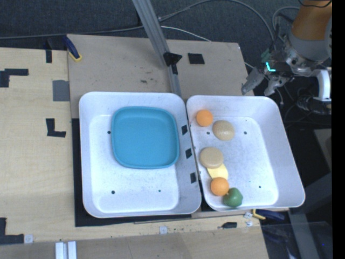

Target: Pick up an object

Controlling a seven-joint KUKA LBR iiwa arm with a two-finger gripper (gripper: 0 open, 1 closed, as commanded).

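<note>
Gripper [264, 83] open, holding nothing, above right bin [269, 144] far corner; wooden bench [32, 144], dark floor.

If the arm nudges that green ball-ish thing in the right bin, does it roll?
Probably. The green piece looks rounded, so a push could send it rolling, though it sits against an orange piece and near the right bin's wall, which may stop it. Its curved sides could also slip out of a pinch. Weight and stiffness can't be judged here.
</note>
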